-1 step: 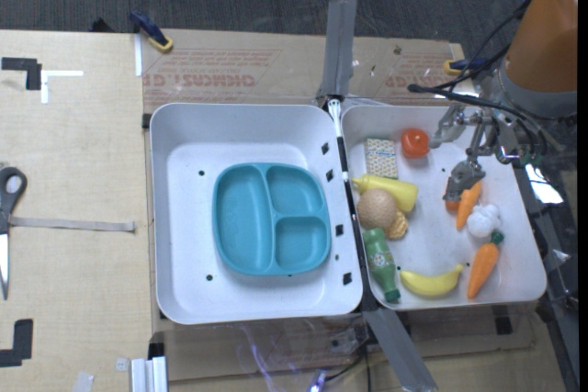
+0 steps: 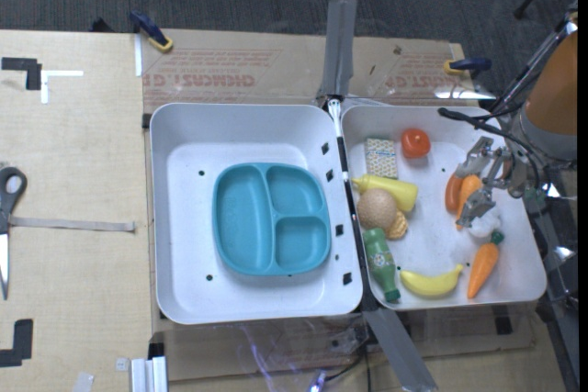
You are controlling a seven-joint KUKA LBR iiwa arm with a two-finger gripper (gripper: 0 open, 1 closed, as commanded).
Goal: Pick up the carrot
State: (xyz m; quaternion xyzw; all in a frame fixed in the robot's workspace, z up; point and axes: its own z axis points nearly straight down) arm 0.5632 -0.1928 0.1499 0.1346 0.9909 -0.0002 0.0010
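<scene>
Two white bins; tapered orange carrot (image 2: 483, 264) lies in right bin (image 2: 432, 263). Metal gripper (image 2: 474, 194) grip unclear, over glossy orange piece (image 2: 457, 194).

The arm (image 2: 560, 101) is being cut off by the right edge, so most of its body is lost. An orange item (image 2: 457, 195) is being partly covered by the gripper (image 2: 478, 188), and its kind cannot be told. The scissors (image 2: 7, 225) are being clipped by the left edge. The print on the small packet (image 2: 381, 157) is too fine to be read.

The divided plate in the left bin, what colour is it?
Teal blue plate, seen in the camera view.
</scene>
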